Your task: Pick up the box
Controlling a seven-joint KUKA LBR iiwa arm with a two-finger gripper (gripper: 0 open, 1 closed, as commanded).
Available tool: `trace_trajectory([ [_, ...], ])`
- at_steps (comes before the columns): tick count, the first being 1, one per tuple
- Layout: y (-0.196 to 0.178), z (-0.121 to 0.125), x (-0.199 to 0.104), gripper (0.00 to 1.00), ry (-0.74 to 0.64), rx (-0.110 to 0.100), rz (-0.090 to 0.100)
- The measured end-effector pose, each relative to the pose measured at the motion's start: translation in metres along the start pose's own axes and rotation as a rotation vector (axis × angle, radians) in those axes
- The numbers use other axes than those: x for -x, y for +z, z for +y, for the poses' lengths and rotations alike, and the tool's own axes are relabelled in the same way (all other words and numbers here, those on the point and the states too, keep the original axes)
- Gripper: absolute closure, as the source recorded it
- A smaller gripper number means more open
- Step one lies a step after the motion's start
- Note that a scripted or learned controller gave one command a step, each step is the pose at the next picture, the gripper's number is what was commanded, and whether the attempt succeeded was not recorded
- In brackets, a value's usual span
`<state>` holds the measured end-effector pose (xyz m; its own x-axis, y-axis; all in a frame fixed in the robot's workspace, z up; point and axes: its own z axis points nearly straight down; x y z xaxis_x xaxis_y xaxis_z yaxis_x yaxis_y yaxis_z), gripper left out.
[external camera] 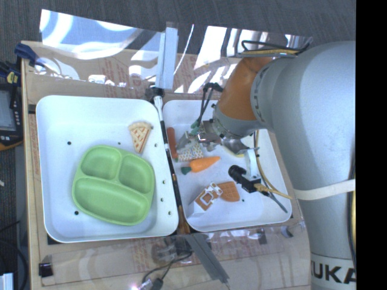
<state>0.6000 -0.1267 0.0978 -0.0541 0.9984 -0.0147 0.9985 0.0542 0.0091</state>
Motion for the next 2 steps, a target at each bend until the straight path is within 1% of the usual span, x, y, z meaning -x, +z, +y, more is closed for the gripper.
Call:
trace_trajectory([
  [1, -0.0101, 0.0013, -0.0019, 1.0, -0.004, 0.003, 0.002],
  [2, -0.0103, 0.0013, -0.0018, 0.0, -0.005, 0.003, 0.001],
])
